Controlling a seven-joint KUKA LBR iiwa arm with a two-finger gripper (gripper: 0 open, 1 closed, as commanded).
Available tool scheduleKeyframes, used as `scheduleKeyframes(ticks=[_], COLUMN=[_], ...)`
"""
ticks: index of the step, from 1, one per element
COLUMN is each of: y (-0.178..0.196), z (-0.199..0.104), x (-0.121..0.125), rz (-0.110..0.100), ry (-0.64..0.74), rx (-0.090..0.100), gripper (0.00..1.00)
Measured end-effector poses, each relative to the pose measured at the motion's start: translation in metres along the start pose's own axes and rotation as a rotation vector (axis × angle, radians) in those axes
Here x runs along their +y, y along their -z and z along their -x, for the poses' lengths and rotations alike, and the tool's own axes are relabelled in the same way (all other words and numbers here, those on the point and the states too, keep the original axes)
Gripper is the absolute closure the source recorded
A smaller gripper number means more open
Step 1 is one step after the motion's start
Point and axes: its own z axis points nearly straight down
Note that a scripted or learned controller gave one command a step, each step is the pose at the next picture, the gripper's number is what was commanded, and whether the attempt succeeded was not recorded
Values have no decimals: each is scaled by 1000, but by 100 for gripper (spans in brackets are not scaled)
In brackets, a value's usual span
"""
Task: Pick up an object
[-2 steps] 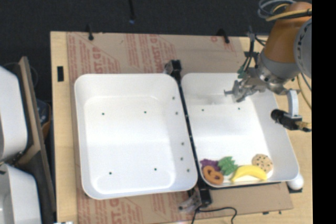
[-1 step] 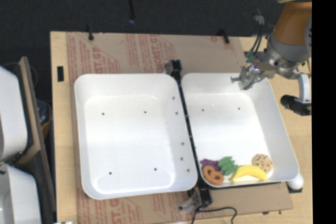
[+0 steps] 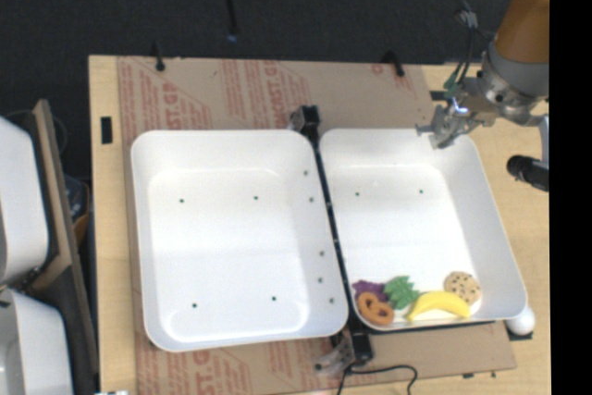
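Observation:
Several small toy foods lie along the near edge of the right bin (image 3: 481,190): a yellow banana (image 3: 438,305), a round cookie (image 3: 462,288), a green leafy piece (image 3: 401,290), purple grapes (image 3: 368,289) and an orange pretzel (image 3: 375,310). My gripper (image 3: 448,131) hangs over the far right corner of that bin, well away from the toys. Nothing shows between its fingers. The arm with its orange band (image 3: 523,23) rises at the upper right.
The left bin (image 3: 157,199) sits beside the right one, with a black clip (image 3: 306,118) at the far end of their shared edge. Both rest on a cardboard sheet (image 3: 231,92) over the wooden bench. A white ball (image 3: 523,322) lies off the right bin's near corner.

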Motion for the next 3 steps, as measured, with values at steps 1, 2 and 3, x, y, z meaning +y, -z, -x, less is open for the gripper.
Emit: scheduleKeyframes(ticks=[1,2,3], y=[5,0,-14], z=[-45,-97,-144], x=[-7,-10,-20], rz=[-2,-3,-4], ry=[3,4,3], rx=[1,1,1], gripper=[100,100,100])
